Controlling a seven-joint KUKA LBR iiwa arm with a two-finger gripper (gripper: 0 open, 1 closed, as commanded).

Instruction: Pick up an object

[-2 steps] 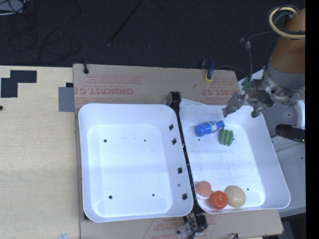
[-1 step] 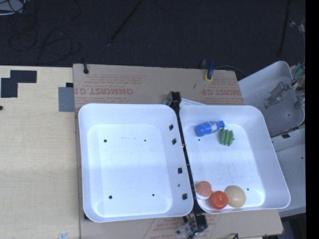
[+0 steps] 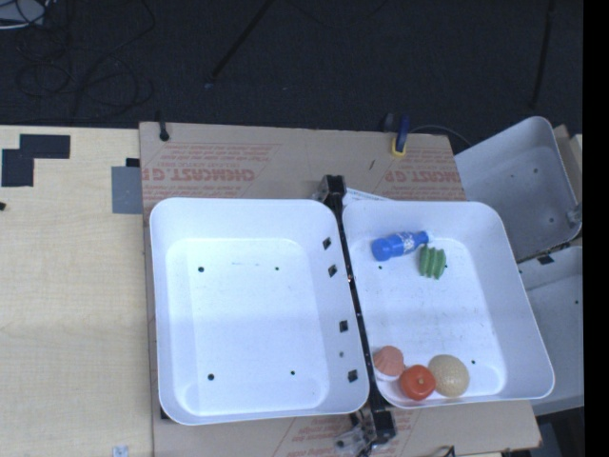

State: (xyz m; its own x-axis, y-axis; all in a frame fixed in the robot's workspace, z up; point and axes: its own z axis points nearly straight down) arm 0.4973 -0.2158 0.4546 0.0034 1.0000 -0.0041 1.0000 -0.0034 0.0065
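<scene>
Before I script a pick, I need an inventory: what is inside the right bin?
The right bin holds a blue bottle, a green ridged piece, a pink ball, a red ball and a tan ball. Nothing looks covered.

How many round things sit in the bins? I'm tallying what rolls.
3, clustered in the right bin at its near edge: pale pink ball, red ball, beige ball.
</scene>
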